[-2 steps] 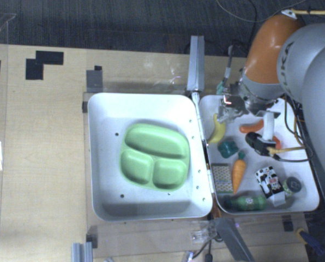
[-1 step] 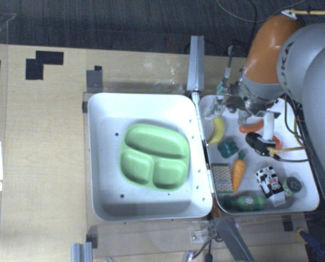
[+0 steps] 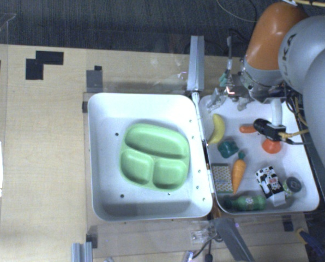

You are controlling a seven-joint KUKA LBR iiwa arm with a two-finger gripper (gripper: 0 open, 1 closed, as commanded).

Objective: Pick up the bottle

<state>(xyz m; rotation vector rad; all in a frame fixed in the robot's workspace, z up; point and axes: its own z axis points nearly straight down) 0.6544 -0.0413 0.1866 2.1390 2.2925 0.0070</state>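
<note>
Bottle (image 3: 245, 202): green, lying on its side along the near wall of the right bin (image 3: 304, 162), at the near-left corner. Gripper (image 3: 228, 91): high at the far-left corner of the same bin, well apart from the bottle; finger state impossible to tell from this angle. Step in hand, judged: travel toward the near wall, then descent over the bottle's middle, jaws set across its short width rather than along its length. Clearance tight: bin wall just beside the bottle on 1 side, patterned card (image 3: 222, 178) and carrot (image 3: 238, 173) just beyond on the other. Also in the right bin: banana (image 3: 218, 129), teal block (image 3: 227, 148), black-and-white box (image 3: 266, 180), small dark round piece (image 3: 293, 185). Left bin (image 3: 105, 146): 1 green 3-compartment tray (image 3: 155, 156). Likely trouble: rolling on contact, fingertip catching the wall.
</note>
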